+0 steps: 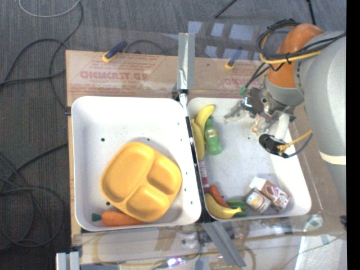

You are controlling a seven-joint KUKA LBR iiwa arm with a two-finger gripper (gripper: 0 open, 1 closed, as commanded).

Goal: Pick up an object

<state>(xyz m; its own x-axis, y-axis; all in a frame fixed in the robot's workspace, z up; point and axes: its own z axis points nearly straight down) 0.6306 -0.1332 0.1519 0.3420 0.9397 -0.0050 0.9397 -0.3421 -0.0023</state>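
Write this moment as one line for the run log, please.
task: pick up an object | gripper: above right bin, upper part, nothing seen held | nearest: green bottle, banana | left bin: yellow tray, carrot

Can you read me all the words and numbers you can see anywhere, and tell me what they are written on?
Red letters on the brown cardboard behind the left bin: too faint and blurred to read for sure.
More red letters on the cardboard behind the right bin: also too blurred.
Labels on the small packets in the right bin's near corner: too small to read.
No clear numbers or signs.
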